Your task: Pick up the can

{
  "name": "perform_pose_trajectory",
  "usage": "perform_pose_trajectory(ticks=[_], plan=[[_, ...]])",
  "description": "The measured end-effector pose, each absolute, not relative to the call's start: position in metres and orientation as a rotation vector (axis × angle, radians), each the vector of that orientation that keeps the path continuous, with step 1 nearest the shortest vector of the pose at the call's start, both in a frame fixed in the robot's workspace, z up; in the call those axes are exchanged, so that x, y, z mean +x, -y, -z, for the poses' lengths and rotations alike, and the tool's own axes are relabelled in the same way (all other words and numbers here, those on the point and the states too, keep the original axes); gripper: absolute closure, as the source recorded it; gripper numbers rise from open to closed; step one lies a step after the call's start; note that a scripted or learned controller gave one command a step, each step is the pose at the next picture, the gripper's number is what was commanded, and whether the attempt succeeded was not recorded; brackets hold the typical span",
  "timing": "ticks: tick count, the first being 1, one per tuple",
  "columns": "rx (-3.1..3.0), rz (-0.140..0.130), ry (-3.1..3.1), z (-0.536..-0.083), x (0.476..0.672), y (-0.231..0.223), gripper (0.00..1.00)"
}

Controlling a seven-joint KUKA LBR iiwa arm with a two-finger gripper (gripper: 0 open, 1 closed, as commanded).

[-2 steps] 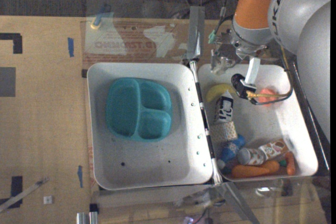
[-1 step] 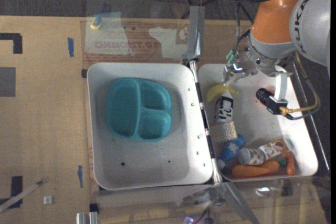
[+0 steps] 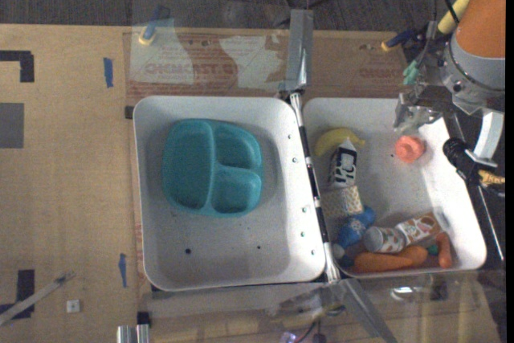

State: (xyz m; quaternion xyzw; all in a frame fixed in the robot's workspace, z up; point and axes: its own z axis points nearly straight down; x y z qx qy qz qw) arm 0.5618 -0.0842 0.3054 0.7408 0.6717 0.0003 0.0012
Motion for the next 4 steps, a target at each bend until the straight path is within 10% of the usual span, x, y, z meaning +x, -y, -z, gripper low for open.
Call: perform_pose_trajectory(ticks=[1, 2, 3, 4], plan=[[2.691, 0.000, -1.617, -0.346, 0.584, 0.068, 1.00], [2.874, 0.000, -1.264, -0.364, 0.649, 0.084, 1.00], [3.085, 0.003, -0.593, -0.379, 0.624, 0.082, 1.00], [3.129, 0.002, -0.310, -0.319, 0.650, 0.099, 1.00]])
